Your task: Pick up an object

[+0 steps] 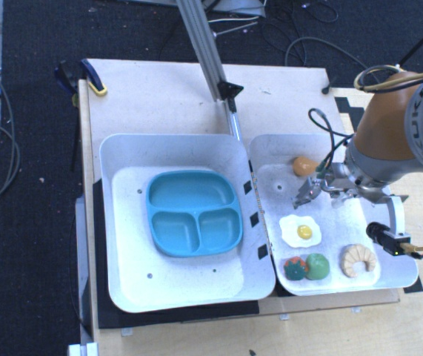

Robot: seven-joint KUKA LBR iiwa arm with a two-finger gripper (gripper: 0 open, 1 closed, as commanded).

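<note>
The arm reached in over the right bin (270, 170) on the worktop (159, 87), its pincer (305, 193) poised low above the bin floor; whether it was released or clenched could not be told, and nothing showed within it. Candidates for the pick lay close by: an egg (301, 231) just below the pincer, an orange ball (303, 166) just above it, a croissant (358, 260) farther down and toward the arm's side, and a red-and-green piece (306, 267) beyond the egg. The blue tray (194, 212) sat well off to the pincer's far side in the left bin (122, 199). The risks appeared plain. The egg looked flat and might give the pincer little to close on, so a descent there could end scraping the floor. The ball might roll away if nudged off-centre. A drop between the two would likely close on nothing.
</note>
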